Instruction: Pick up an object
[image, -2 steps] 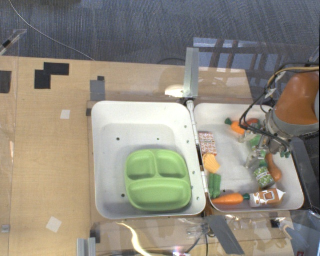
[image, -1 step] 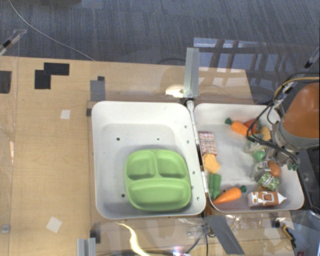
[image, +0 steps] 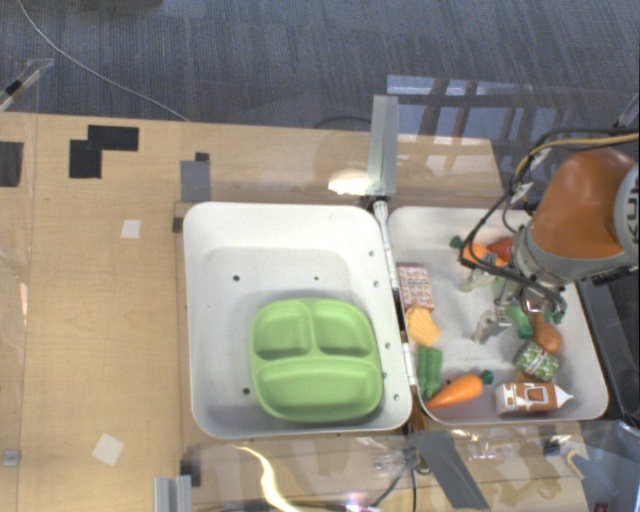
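Camera view shows the gripper (image: 497, 322) low inside the right bin (image: 600, 385), its metal fingers spread apart with nothing between them, apparently poised over a bare patch of floor to close on something nearby. Just beside it to the right lie a green item (image: 519, 318) and a small carton (image: 537, 361), likely the nearest candidates. Further out rest a carrot (image: 455, 391), a juice box (image: 530, 398), a green pepper (image: 430, 368) and a snack packet (image: 415, 286). The left bin (image: 215, 300) holds a green divided plate (image: 316, 358), well apart from the arm.
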